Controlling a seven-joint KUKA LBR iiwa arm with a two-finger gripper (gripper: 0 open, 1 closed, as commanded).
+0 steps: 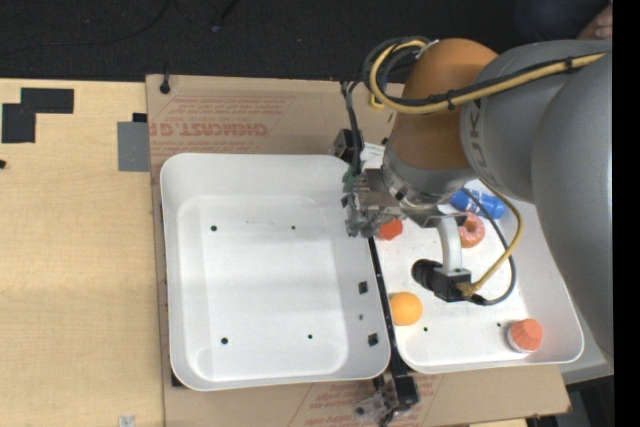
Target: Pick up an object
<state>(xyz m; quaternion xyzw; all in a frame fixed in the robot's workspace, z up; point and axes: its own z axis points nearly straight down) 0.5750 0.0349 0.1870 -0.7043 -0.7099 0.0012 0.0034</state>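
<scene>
The arm [520, 125] covers the upper part of the right bin [555, 340] and runs out of the picture at the right. Below the wrist, a blue object [478, 205], a small red one [390, 229] and a pinkish one [471, 233] are each partly hidden, so their shapes cannot be made out. The gripper [358, 205] is too dark and cluttered to read

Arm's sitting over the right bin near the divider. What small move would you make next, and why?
Probably lower the gripper a little toward the small red object right beside it at the right bin's left edge. That is the nearest item; the orange ball and the pink-capped piece lie farther toward the near side. The wrist hides the jaws, so go slowly.
</scene>
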